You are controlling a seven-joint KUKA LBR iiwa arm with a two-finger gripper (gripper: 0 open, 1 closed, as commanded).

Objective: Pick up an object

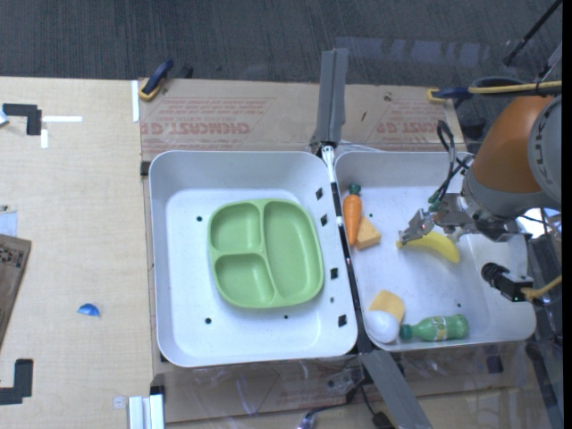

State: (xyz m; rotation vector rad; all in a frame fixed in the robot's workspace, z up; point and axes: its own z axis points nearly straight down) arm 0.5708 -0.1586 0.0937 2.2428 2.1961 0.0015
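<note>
1. gripper [418, 232] sits low in the right bin [509, 329], its metal fingers [413, 234] pointing toward the view's left, with the grey arm [509, 164] and its orange band coming in from the right.
2. banana [438, 247] lies right at the fingers, its yellow body running down and to the right from them; the fingers look closed on its upper-left end, though the view is too small to be sure the tip sits between them.
3. carrot [352, 214], orange with a green top, lies along the left wall of the right bin, and a yellow-orange wedge [367, 235] touches it on its right side.
4. near the front of the right bin a pale yellow block [388, 304] rests just above a white egg-shaped thing [382, 327], and a green bottle [436, 329] lies on its side just beside them, cap toward the egg.
5. left bin [179, 329] holds a green three-compartment plate [266, 253] near its middle.
6. on the wooden counter [71, 222] to the left lies a small blue piece [88, 310], well apart from both bins.
</note>
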